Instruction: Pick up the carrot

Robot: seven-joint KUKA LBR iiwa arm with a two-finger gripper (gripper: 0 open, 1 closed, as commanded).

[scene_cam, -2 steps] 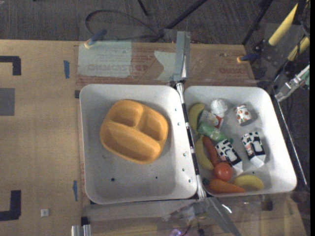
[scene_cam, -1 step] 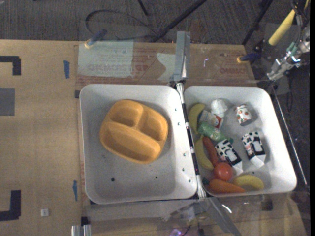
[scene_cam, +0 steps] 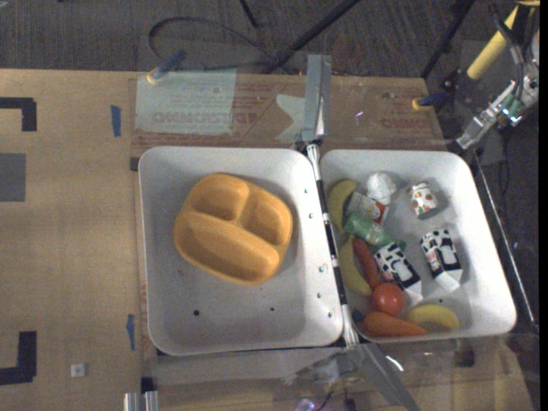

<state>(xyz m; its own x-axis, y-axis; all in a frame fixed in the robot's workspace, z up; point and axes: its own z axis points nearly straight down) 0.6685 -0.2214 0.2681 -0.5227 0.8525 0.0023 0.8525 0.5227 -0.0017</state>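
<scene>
Two white bins sit side by side on the bench. The left bin (scene_cam: 163, 255) holds one thing, a yellow-orange plate (scene_cam: 233, 227) with parts in it, lying flat near the middle.

The right bin (scene_cam: 488, 272) is full of toy food. The carrot (scene_cam: 391, 324) lies flat at the near edge of this bin, close to the left corner. It is orange and long. A round red tomato (scene_cam: 388, 298) sits just above it and touches it. A small yellow piece (scene_cam: 434, 317) lies just to the right of the carrot.

A long red-orange piece (scene_cam: 366, 261) lies on a slant above the tomato. A yellow banana (scene_cam: 342, 199) rests along the left wall of the bin. Next to it is a green packet (scene_cam: 364, 226), and above that a white lump (scene_cam: 381, 184). A little white cup with red spots (scene_cam: 422, 199) stands near the far side. Two black-and-white cartons (scene_cam: 441, 253) lie in the middle of the bin, near each other.

The gripper (scene_cam: 494, 118) is up at the far right, outside the right bin and past its far corner, well apart from the carrot. It is small and blurry here, so I cannot tell how wide it is set or if it has hold of a thing.
</scene>
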